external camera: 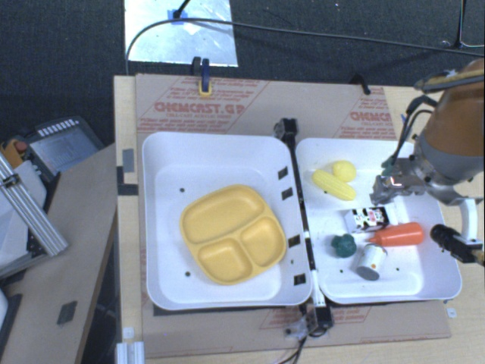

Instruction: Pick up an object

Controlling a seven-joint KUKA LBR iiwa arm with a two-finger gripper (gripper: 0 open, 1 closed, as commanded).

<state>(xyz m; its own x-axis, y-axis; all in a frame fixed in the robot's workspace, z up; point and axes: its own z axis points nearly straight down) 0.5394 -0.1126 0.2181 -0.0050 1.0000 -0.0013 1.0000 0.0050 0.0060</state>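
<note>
From the camera above: two white bins side by side on the worktop. In the left bin (163, 203), just a yellow tray (231, 233) with three dips. In the right bin (436, 279), all the small things: a yellow corn (333, 185) with a yellow ball (345, 170) touching it at the back, a little white card (367, 218) in the middle, an orange carrot (398, 235) just beside the card, a green lump (343, 244) near the front, and a grey cup (370, 262) lying tipped over by the carrot. Coming in from the right, the grey arm (447, 139) with its orange band, leaning over the right bin. Jaws up above the bin floor, between the corn and the card, a bit nearer the card. Too blurry and small to tell if open or closed, so cannot tell. Nothing seen held. Looks like the reaching step, with the grab not yet done. Next, most likely: pick one thing, line up right over it, go straight down and squeeze. Card and carrot closest, but crowded together, so easy to bump one while going for the other. Corn a safer pick maybe, with more bare floor on its near side.
</note>
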